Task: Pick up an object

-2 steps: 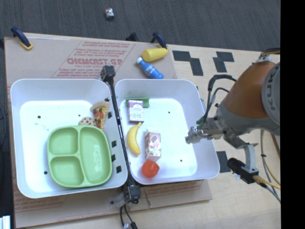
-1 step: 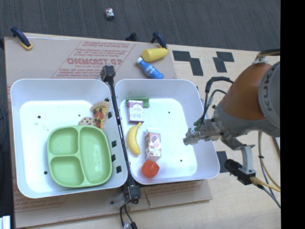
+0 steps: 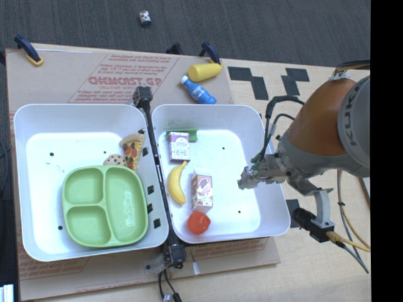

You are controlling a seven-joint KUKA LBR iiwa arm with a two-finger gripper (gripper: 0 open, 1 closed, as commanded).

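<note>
Approach step. End effector (image 3: 247,181) over right bin's (image 3: 267,214) right side, finger state cannot tell, nothing held. Nearest candidates lower centre: carton (image 3: 202,191), banana (image 3: 177,182), tomato (image 3: 198,223). Next: shift left, descend.

bins (image 3: 25,168) – 2 | cartons (image 3: 179,147) – 2 | banana (image 3: 177,182) – 1 | divided plate (image 3: 104,206) – 1 | bottles (image 3: 199,91) – 2
</note>
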